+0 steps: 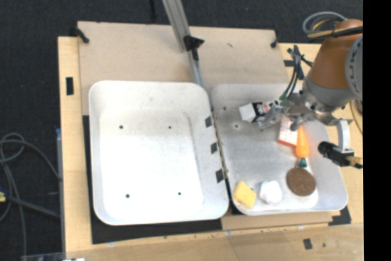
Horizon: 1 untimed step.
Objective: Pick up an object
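The gripper (267, 117) hangs low over the right bin (256, 156), beside a white block (248, 111).

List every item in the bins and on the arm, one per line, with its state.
pincer: low in the right bin, whether it grips anything cannot be told
yellow block: lying free near the right bin's front edge
white ball: resting beside the yellow block
brown disc: lying flat near the front right
orange carrot-shaped piece: lying behind the brown disc
right bin: holds all the items
left bin: level on the bench
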Each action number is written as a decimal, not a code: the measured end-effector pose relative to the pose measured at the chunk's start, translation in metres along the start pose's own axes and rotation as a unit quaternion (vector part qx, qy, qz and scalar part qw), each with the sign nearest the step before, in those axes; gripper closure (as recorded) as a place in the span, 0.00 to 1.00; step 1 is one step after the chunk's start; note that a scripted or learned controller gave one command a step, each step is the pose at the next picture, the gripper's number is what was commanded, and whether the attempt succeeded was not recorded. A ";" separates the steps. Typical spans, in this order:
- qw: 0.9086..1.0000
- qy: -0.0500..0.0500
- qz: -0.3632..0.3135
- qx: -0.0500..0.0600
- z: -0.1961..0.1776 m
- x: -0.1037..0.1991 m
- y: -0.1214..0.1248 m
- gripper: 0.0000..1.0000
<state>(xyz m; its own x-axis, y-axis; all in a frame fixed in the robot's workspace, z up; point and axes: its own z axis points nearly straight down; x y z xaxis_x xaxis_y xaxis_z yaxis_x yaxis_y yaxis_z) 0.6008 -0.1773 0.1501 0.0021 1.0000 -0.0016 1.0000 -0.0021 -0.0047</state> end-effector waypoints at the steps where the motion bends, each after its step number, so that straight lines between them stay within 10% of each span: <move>1: 1.000 0.001 0.002 -0.005 -0.015 0.000 0.003 1.00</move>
<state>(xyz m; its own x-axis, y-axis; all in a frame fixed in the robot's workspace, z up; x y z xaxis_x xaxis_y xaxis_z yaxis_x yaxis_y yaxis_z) 0.6035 -0.1777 0.1654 0.0060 1.0000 -0.0006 1.0000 -0.0060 0.0056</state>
